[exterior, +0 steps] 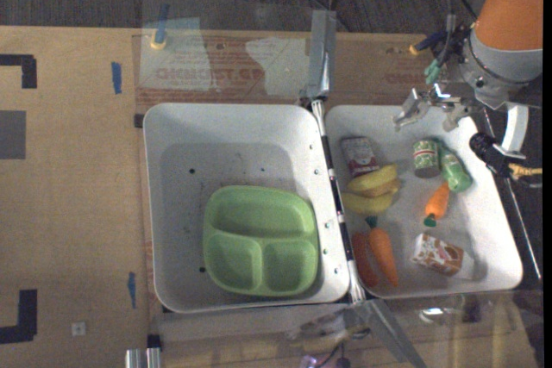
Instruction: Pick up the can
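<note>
The arm [509, 13] reached in from the right, w/ the tool [429, 106] over the far edge of the right bin [504, 258]. Its two fingers [407, 113] were spread apart, nothing between them. The can [426, 158], green label, stood upright in the far part of the right bin, just near of the tool and apart from it. A green bottle [455, 171] lay tilted just right of the can, about touching. Left of the can lay a red-and-white packet [360, 155], and near of that two bananas [373, 190] stacked close together. A small carrot [436, 205] lay near of the bottle. At the bin's near-left sat a big carrot [383, 254] beside a red item [364, 258], can't tell what. A carton [438, 255] lay on its side near-right. The left bin [164, 185] held a green tray [260, 240] w/ three compartments, in its near-right part. Both bins sat on the worktop [69, 211], blue tape bits [116, 77] stuck on it at left
</note>
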Available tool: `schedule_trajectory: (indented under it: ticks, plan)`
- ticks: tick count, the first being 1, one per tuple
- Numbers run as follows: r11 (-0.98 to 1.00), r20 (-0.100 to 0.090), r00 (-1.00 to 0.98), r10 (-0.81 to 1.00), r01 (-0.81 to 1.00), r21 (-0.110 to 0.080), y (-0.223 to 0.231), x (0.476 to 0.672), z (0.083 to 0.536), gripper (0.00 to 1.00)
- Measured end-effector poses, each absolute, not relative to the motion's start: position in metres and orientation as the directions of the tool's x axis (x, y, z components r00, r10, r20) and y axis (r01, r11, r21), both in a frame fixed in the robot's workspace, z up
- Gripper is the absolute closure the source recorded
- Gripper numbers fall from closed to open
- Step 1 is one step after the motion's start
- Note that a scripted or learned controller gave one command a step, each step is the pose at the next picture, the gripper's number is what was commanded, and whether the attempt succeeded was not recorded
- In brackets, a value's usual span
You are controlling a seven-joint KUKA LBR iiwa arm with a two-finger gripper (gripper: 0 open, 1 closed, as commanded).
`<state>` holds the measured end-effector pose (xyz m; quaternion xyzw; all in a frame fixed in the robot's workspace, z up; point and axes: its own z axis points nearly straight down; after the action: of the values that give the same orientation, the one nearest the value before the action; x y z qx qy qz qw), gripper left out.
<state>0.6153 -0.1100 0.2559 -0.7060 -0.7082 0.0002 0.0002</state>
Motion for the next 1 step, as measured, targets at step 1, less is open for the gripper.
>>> schedule_trajectory:
  ticks: [1]
  plan:
    - [-0.070,0.002,0.070,0.998,0.998,-0.002,-0.0871,0.6305,0.2288,0.00]
